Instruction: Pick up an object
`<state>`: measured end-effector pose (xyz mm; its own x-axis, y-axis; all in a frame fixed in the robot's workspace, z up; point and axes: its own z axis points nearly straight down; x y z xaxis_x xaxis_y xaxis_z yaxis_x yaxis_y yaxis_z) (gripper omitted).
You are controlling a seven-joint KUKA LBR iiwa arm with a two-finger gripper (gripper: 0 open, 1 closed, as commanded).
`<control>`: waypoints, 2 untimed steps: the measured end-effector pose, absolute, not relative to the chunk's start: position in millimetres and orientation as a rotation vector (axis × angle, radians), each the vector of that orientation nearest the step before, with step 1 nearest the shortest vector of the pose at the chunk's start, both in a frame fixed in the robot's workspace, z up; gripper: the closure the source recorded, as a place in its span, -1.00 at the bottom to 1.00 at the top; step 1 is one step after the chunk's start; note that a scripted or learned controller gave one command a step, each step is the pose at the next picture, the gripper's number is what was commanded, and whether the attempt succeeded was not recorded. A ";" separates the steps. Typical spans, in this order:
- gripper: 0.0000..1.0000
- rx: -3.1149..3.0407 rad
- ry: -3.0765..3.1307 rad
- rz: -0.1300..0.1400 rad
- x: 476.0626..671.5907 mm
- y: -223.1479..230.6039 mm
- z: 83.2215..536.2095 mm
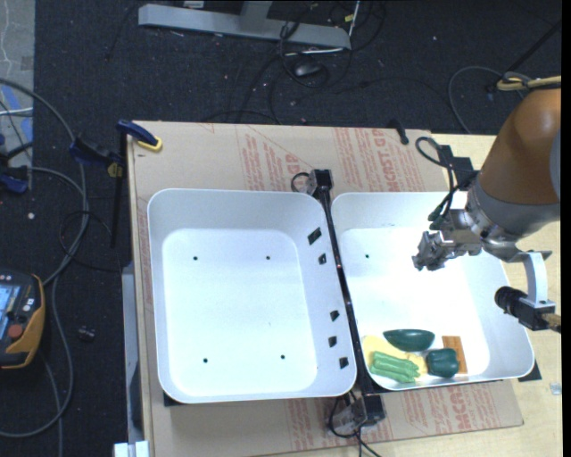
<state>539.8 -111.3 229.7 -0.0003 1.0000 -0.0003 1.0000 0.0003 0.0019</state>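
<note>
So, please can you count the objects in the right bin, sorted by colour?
Dark green: 2, a bowl-like piece and a chunky piece
Light green: 1, a ridged piece
Yellow: 1, a flat piece
Orange-brown: 1, a small block
Total: 5

This is a robotics lab or test cell, not a home. The bench (pixel 268 152) is a bare board stamped with red lettering. Two white bins (pixel 169 232) sit on it side by side, joined by a black divider (pixel 335 268). Left of the bench, loose cables (pixel 53 187) trail over dark carpet, and a yellow handheld pendant (pixel 20 319) lies there. Beyond the bench lies a grey metal bar (pixel 241 25). A blue-and-yellow clamp (pixel 136 136) grips the bench's far left corner.
</note>
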 end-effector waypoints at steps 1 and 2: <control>1.00 2.216 2.227 0.002 559.6 -62.4 239.5; 1.00 2.217 2.227 0.001 584.6 -13.3 245.8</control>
